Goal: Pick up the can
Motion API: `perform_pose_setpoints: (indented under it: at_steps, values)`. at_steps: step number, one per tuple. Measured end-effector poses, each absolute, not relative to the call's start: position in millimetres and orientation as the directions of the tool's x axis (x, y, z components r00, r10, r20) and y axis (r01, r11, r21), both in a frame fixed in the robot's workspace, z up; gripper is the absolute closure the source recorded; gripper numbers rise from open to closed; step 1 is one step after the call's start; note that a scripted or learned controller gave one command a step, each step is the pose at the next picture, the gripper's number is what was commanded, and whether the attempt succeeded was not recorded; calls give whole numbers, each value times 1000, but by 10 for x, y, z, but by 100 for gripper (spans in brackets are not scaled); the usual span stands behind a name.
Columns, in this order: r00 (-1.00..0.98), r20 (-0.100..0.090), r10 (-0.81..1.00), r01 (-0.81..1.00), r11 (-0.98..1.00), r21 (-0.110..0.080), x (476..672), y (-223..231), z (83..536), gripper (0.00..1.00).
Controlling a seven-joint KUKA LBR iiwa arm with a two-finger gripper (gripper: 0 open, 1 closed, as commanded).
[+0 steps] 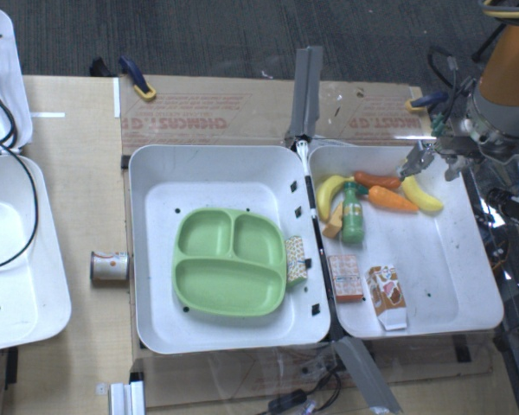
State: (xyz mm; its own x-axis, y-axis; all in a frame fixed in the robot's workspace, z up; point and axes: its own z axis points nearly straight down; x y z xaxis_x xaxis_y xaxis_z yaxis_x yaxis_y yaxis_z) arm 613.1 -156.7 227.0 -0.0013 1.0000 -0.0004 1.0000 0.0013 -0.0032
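The can (110,267) is small and silver with an orange label. It lies on its side on the wooden bench, just outside the left wall of the left bin (147,188). My gripper (432,164) hangs far away over the back right corner of the right bin (467,266), above a yellow banana (422,194). Its fingers are spread open and nothing is between them. The whole width of both bins lies between gripper and can.
A green divided plate (232,262) fills the left bin, with a small packet (296,260) at its right edge. The right bin holds another banana (327,195), a green bottle (352,214), a carrot (391,199) and two cartons (345,277) (387,296). A white fixture (17,258) stands left of the can.
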Motion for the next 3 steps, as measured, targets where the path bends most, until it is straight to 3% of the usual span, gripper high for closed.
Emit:
perform_pose_setpoints:
  at_steps: [1,2,3]
  values:
    - [264,0,965,964,-264,17,6455,-1024,1108,0]
    - [187,-1,982,982,-187,-3,5698,-1413,911,0]
    - [193,0,981,981,-193,-3,5099,-1632,911,0]
